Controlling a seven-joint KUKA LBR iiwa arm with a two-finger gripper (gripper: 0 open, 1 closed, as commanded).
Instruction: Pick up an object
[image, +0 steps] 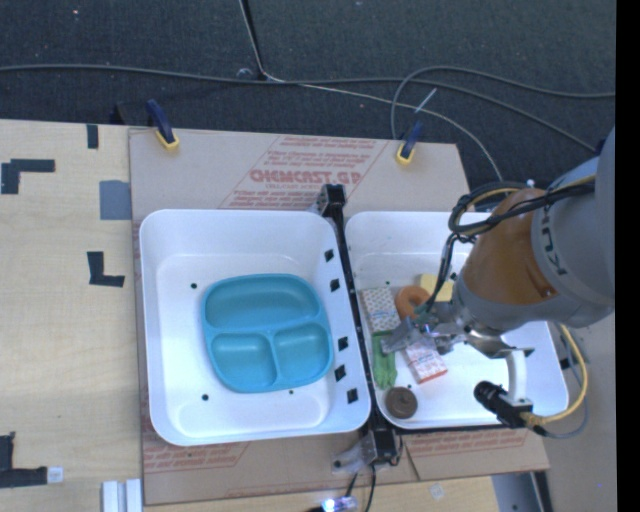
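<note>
**Over the right bin, low among the clutter**

Down in the right bin (520, 395), among small objects: arm (520, 260), grey with an orange band, reaching in from the right. Gripper (425, 325) set low amid the pile, just beside an orange round piece (409, 298) and above a red-and-white packet (427, 366). Whether anything sits in its grasp: cannot tell. Left of it, a patterned card (379, 308); along the bin's left wall, a green strip (384, 368); near the front wall, a brown disc (401, 402); behind the wrist, a yellow piece (432, 287). Over in the left bin (165, 300), a blue divided tray (267, 331), well apart from the gripper.
</note>
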